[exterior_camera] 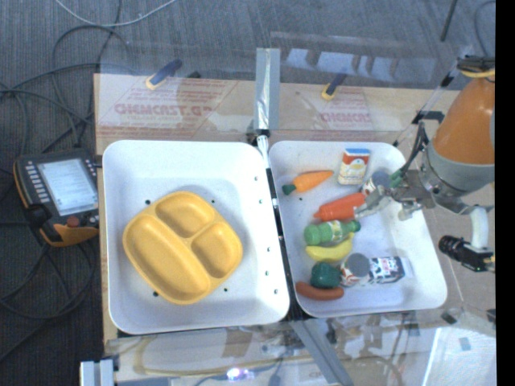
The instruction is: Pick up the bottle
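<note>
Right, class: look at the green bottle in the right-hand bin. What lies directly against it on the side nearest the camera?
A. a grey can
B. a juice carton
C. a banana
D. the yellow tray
C: the banana curves along the near side of the green bottle in the right bin, while the carton stands at the far wall and the yellow tray lies in the left bin.

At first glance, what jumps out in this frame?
The big yellow divided tray sits alone in the left bin. The right bin is crowded with toy food: two carrots, a banana, a small carton, and the green bottle near its middle. The grey and orange arm hangs over that bin's right side, its gripper near the larger carrot.
</note>
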You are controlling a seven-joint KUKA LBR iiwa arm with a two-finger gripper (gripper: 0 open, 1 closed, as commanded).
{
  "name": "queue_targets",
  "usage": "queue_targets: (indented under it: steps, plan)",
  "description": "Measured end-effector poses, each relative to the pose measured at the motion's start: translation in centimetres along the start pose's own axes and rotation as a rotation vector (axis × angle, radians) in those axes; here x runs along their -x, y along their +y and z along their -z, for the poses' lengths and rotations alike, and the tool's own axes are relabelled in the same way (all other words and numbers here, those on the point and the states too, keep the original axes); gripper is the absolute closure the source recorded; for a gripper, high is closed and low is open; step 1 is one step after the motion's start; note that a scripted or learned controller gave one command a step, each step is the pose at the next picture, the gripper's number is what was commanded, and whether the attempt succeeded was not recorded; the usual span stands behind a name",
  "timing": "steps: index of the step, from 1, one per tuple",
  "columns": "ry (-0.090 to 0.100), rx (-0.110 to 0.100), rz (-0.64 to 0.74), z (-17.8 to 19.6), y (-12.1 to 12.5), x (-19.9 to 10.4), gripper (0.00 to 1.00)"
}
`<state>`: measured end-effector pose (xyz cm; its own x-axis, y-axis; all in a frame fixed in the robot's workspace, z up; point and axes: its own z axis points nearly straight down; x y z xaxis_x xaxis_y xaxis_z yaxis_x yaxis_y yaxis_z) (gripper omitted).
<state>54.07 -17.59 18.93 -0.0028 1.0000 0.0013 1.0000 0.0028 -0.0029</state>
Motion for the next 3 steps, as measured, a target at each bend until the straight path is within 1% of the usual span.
queue_targets:
  steps: [1,2,3]
  plan:
    - [-0.001,0.000,-0.006,-2.8,2.1,-5.2,0.00]
    - [-0.005,0.013,-0.112,-9.9,3.1,-7.7,0.00]
    - [-0.003,0.015,-0.112,-8.9,3.2,-7.7,1.00]
